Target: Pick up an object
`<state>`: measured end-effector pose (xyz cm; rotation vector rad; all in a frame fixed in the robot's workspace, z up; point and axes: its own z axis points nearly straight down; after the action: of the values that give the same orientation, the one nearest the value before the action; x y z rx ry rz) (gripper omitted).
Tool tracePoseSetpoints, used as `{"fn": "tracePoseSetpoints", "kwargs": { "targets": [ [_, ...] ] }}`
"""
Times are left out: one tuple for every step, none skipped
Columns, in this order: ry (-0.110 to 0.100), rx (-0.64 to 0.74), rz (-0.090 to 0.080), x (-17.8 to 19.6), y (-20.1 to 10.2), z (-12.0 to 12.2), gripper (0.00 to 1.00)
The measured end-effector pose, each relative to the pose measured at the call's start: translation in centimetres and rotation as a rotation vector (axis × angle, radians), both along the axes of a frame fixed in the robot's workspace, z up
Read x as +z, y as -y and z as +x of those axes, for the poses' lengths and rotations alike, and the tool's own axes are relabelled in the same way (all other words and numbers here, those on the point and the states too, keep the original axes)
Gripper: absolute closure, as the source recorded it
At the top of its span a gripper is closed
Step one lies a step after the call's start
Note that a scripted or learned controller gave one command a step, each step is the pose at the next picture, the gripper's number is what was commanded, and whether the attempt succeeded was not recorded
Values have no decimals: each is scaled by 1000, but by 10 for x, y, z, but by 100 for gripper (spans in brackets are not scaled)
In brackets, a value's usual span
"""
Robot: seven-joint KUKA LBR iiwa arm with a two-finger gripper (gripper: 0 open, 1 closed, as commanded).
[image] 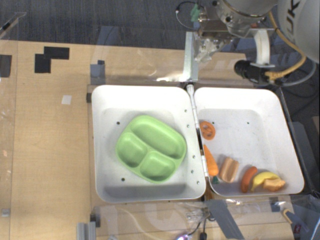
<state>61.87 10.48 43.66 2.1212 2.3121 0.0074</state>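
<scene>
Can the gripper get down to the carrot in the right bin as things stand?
Probably yes. The carrot lies uncovered, but tight against the right bin left wall, beside the bread roll, which could crowd the fingers. The gripper hangs above the back rim.
</scene>
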Motion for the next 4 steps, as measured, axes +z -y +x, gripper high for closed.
{"fn": "tracePoseSetpoints", "kwargs": {
  "targets": [
    [-2, -58, 0, -17, -102, 35, 100],
    [-3, 83, -1, -93, -130, 50, 100],
    [-2, 83, -1, -93, -130, 50, 0],
    [-5, -154, 1, -241, -120, 47, 0]
  ]
}}
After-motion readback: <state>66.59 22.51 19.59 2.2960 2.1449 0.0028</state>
